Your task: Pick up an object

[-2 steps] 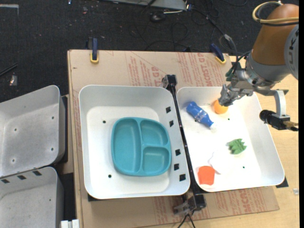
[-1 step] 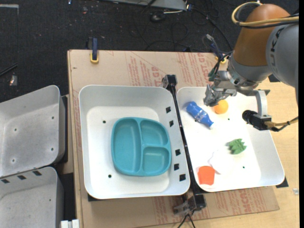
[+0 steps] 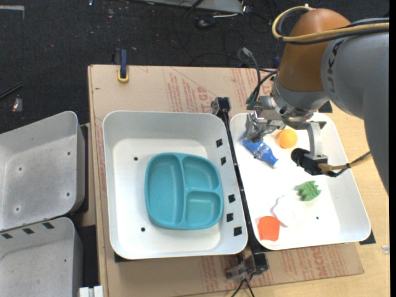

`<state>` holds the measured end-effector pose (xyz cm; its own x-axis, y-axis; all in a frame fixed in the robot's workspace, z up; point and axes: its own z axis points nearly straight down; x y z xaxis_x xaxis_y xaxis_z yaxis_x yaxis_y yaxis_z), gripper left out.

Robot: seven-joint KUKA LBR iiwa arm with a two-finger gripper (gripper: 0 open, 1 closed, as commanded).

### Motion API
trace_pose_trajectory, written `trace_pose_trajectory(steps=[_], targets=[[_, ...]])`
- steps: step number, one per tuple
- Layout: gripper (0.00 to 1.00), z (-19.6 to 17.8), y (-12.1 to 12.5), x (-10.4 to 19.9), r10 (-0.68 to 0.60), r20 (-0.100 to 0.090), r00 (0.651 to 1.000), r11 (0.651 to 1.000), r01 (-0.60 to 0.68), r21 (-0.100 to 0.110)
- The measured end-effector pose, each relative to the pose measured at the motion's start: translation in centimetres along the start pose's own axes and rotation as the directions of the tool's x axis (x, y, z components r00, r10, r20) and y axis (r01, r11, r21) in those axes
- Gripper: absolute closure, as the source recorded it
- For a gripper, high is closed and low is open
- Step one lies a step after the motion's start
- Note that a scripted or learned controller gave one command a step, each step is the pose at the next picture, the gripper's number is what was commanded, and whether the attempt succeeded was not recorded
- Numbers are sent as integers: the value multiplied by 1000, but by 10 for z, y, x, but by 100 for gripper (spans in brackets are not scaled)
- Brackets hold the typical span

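Note:
My gripper [image 3: 255, 131] hangs over the far left corner of the right bin [image 3: 346, 224]. Just below its tip lies a blue crumpled thing [image 3: 261, 152]; whether they touch is unclear. A small orange ball [image 3: 286, 138] rests right of the gripper. Further toward the front are a green leafy thing [image 3: 307, 190], a white thing [image 3: 285, 212] and an orange-red cup-like thing [image 3: 268, 228].
The left bin [image 3: 124, 135] holds a teal divided plate [image 3: 184, 190]. A black divider with clips [image 3: 234, 178] runs between the bins. Grey lids [image 3: 37, 166] lie off the bench at left. The arm's bulk [image 3: 322, 48] covers the right bin's far edge.

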<state>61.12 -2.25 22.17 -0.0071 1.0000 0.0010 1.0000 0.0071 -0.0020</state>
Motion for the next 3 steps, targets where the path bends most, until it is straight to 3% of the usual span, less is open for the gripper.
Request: trace_pose_trajectory(steps=[1, 2, 3], targets=[[100, 7, 7, 50, 1, 1, 1000, 1000, -1, -3], [100, -8, 11, 108, -1, -1, 1000, 1000, 1, -5], [0, -8, 11, 104, 4, 0, 1000, 1000, -4, -4]])
